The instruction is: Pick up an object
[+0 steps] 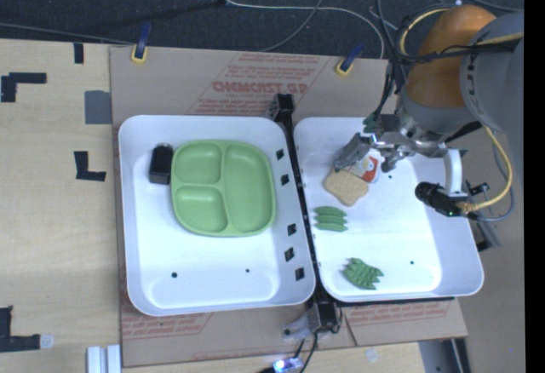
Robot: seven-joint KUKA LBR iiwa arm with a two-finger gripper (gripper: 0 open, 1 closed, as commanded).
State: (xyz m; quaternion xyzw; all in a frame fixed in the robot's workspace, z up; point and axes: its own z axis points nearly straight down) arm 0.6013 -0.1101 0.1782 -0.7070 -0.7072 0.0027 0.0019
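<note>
My gripper (370,158) hangs over the upper left part of the right bin (426,252), its two fingers (348,155) spread apart and open. Below the gap lies a small red and white item (371,169), with neither finger closed on it. A tan piece shaped like toast (345,186) lies just down and left of it, touching the red item. Two green pea pods rest lower in the same bin, one (330,219) near the divider and one (362,274) near the front edge.
The left bin (145,269) holds a green divided plate (224,188) and a small black block (161,163) beside it. A black divider (294,192) runs between the bins. Cables (477,197) hang at the arm's right side.
</note>
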